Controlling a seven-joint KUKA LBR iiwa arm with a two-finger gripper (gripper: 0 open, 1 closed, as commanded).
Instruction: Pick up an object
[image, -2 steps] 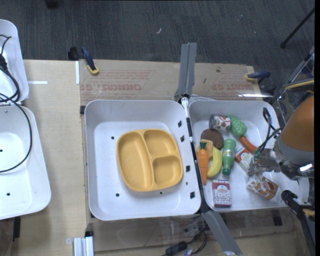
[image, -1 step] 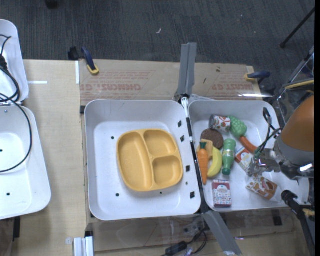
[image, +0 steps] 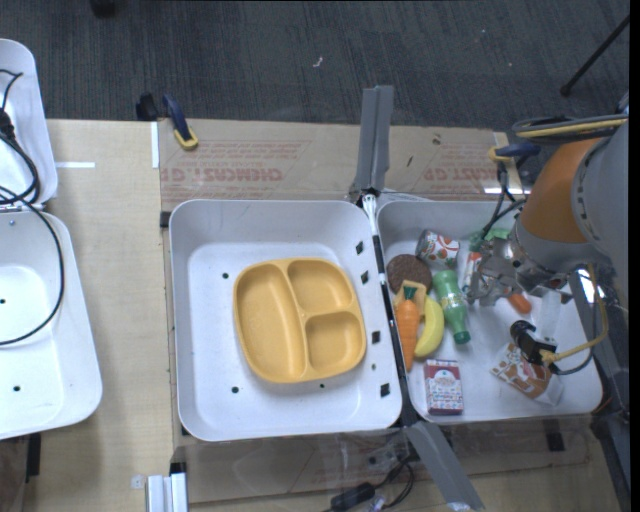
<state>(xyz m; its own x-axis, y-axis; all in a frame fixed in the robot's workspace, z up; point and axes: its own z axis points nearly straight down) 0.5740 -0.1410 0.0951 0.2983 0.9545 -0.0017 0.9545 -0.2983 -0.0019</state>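
My gripper (image: 486, 284) hangs low over the middle of the right bin (image: 590, 400), beneath the arm's orange band. It sits just right of a green bottle (image: 452, 305) and beside a small orange item (image: 518, 300). Further left lie a banana (image: 432, 328), a carrot (image: 408, 318), a brown round piece (image: 407, 271) and a printed can (image: 437, 246). A red box (image: 443, 387) rests near the front wall. At the front right lies a white and orange packet (image: 522, 372). The arm hides whatever is directly under the gripper.
The left bin (image: 200, 300) holds a yellow divided plate (image: 300, 320) in its middle. A grey divider bar (image: 375, 140) runs between the bins at the back. A black cable (image: 545, 350) loops off the wrist over the packet. White equipment (image: 30, 330) stands at the far left.
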